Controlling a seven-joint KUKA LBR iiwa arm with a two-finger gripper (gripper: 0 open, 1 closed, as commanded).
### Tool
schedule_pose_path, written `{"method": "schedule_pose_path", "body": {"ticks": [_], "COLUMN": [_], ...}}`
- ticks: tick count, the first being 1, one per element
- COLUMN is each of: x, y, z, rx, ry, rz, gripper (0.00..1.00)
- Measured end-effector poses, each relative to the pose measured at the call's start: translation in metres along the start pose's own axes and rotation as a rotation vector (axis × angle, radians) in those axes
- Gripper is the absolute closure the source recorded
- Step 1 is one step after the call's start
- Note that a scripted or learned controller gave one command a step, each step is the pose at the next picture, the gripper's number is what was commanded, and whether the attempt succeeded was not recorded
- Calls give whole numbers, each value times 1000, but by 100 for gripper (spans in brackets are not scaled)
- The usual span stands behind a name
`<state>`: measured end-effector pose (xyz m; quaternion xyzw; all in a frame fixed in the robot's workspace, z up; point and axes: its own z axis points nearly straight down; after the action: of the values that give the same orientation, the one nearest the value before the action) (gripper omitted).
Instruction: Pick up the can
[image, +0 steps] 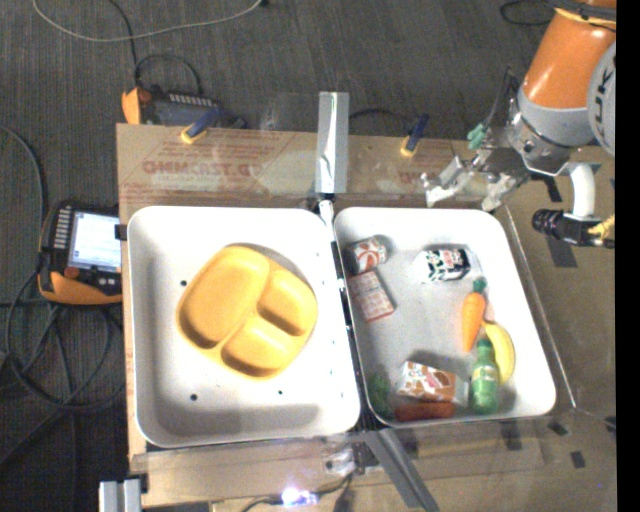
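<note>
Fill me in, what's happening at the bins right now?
The arm's tool hovers above the far edge of the right bin, holding nothing. The can lies on its side in that bin's far left corner, untouched. A carrot, banana and green bottle sit nearby. The left bin holds a yellow divided plate.

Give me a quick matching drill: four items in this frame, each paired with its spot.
Items:
1. yellow tray
2. can
3. carrot
4. gripper

Places:
A. right bin, near its top-left corner
B. above the right bin's far edge
C. left bin
D. right bin, by the banana

Pairs: 1-C, 2-A, 3-D, 4-B
</note>
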<state>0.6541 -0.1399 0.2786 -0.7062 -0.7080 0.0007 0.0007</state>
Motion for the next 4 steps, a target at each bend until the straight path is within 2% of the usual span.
{"method": "schedule_pose_path", "body": {"ticks": [1,2,3,4], "x": [41,42,42,-5], "y": [-24,18,18,14], "z": [172,180,169,124], "rx": [-2,-14,-13,0], "ry": [1,2,2,-2], "rz": [-73,-104,-105,-81], "gripper": [0,0,100,100]}}
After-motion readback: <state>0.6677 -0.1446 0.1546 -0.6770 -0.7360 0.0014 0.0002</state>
